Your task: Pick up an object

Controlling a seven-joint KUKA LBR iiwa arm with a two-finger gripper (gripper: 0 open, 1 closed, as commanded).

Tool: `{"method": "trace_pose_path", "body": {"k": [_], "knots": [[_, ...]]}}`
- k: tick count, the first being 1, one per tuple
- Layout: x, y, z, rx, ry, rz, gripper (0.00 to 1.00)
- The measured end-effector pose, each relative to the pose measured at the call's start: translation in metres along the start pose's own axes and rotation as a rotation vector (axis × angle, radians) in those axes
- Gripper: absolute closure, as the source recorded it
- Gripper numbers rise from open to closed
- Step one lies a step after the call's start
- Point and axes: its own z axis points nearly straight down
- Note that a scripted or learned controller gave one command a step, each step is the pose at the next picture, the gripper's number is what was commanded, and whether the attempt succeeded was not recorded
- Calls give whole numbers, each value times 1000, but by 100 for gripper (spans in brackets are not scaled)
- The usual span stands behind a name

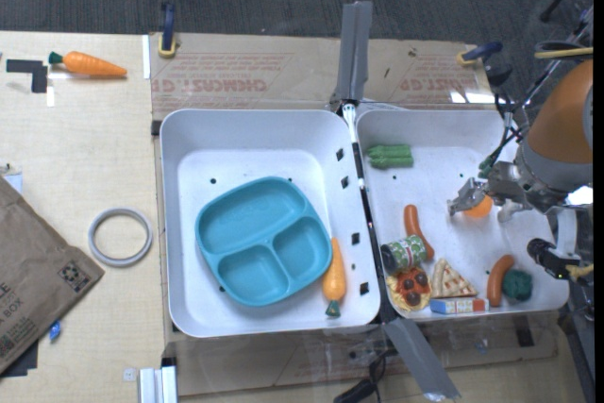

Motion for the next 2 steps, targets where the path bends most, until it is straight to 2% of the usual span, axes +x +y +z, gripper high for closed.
{"method": "trace_pose_path", "body": {"k": [1, 2], "knots": [[-1, 0, -7, 2, 0, 2, 100], [47, 23, -94, 0, -1, 48, 100]]}}
